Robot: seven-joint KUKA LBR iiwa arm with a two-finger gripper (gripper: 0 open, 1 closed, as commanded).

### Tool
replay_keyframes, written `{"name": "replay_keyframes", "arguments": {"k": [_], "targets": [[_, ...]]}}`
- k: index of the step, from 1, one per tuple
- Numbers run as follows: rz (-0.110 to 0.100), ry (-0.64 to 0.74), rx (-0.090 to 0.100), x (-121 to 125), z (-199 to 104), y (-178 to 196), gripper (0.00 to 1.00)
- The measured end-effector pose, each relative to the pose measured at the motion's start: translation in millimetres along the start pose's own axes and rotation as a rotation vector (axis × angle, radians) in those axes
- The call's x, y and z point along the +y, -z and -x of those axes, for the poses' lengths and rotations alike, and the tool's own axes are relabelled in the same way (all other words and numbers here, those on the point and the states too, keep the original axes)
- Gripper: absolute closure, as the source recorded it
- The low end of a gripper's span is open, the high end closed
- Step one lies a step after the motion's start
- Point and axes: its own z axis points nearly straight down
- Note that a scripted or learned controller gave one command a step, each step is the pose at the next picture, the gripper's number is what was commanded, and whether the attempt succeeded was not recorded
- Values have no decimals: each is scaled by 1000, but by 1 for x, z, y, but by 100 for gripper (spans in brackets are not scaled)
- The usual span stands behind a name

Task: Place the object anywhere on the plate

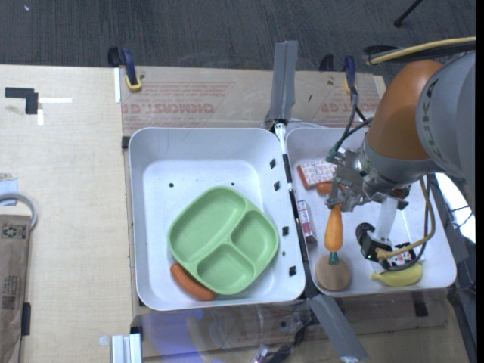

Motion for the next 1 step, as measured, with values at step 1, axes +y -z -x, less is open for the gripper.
{"name": "replay_keyframes", "arguments": {"k": [1], "targets": [[0, 143, 0, 10, -58, 0, 100]]}}
